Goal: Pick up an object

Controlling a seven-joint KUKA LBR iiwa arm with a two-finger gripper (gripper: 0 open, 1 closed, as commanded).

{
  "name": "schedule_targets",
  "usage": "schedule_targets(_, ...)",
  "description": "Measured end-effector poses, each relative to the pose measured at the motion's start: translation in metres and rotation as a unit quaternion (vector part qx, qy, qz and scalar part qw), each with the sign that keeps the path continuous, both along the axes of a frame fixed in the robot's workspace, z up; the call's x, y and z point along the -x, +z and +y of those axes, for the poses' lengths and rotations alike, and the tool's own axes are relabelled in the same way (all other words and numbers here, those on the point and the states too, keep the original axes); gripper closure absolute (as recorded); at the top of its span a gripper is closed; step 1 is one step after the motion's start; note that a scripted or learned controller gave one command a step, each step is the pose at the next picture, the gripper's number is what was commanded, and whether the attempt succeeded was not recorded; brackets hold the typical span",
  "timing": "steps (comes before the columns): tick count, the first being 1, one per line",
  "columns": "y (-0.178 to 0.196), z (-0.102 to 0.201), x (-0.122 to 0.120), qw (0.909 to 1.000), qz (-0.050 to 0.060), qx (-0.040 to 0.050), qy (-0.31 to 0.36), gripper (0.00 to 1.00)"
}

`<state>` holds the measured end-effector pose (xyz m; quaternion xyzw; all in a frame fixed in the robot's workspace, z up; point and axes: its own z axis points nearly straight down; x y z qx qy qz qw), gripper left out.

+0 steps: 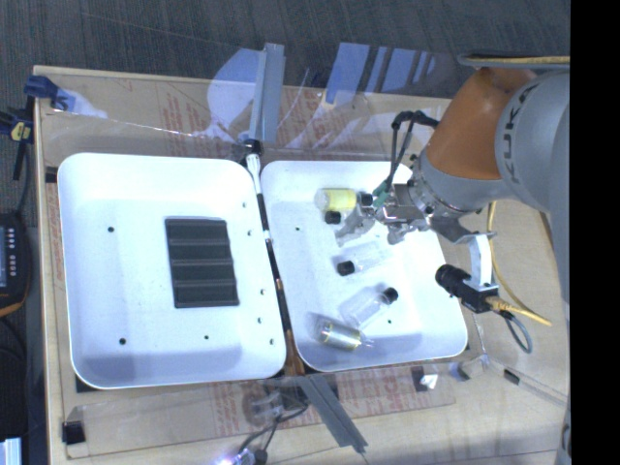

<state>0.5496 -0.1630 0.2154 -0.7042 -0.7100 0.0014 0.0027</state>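
Yellow bottle (338,200) lies on its side in the far part of the right bin (441,342), its long axis running roughly left to right across the view, with a dark cap end toward the arm. The claw (373,211) hangs over the same bin, just to the right of the bottle and slightly nearer the camera, very close to it or perhaps touching; whether it is released or clenched I cannot tell, since the metal parts blur together. Nothing is visibly held.

Other candidates lie nearer the camera in the same bin: a clear vial (360,257) with a black cap, another clear vial (369,304), and a brass-coloured cylinder (341,334) by the near wall. The left bin (97,177) carries a dark ribbed block (201,262), well apart from the arm.

My judgement is that the bottle is the likeliest target, a short reach leftward from the claw.
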Motion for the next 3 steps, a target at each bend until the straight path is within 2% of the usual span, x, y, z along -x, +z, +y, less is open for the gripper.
schedule_targets(1,-0.119,-0.047,-0.021,0.9994,0.0,0.0001,0.035,0.0)
schedule_targets(2,-0.117,-0.047,-0.087,0.9992,-0.002,0.0004,0.04,0.0)
schedule_targets(3,-0.123,-0.006,-0.108,0.9987,-0.002,0.0003,0.052,0.0)
